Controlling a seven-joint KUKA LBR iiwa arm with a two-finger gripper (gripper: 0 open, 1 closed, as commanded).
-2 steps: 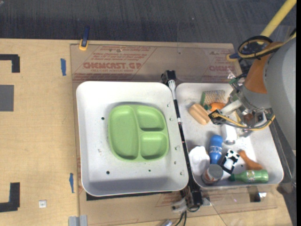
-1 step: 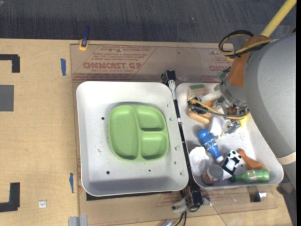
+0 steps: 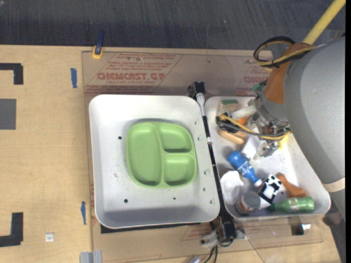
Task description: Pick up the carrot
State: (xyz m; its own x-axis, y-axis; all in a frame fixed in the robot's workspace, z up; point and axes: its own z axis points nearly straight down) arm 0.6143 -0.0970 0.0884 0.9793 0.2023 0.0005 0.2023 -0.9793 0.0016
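Note:
The carrot (image 3: 290, 187), a small orange piece, lies in the right bin (image 3: 313, 186) near its right wall, partly behind a black-and-white block (image 3: 270, 187). My gripper (image 3: 267, 137) hangs from the grey arm with the orange band over the upper middle of the right bin, above and to the left of the carrot and apart from it. The arm's bulk hides much of the gripper. I see nothing held in it.
The right bin is crowded: a blue bottle (image 3: 243, 166), a green bottle (image 3: 292, 204), a white cup (image 3: 231, 184), a grey can (image 3: 249, 203), and a tan roll (image 3: 232, 137) among cables. The left bin (image 3: 107, 163) holds a green divided plate (image 3: 162, 153).

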